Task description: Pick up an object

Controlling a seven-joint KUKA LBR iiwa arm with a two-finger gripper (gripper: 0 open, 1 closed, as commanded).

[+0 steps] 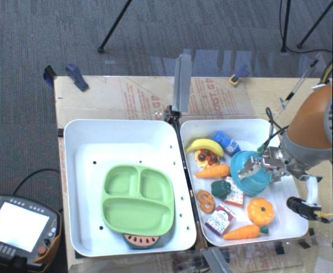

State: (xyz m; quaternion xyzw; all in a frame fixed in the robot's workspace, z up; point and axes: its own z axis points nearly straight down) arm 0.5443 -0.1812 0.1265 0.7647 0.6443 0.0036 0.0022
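The gripper [251, 168] sat low in the right bin [280, 223], its fingers apparently pinching the rim of a blue cup [254, 178], though the contact was hard to make out. Banana [205, 146], carrot [213, 172] and pretzel [205, 200] lay to its left, pumpkin [260, 211] on the near side. Left bin [81, 152] held a green divided plate [138, 201].
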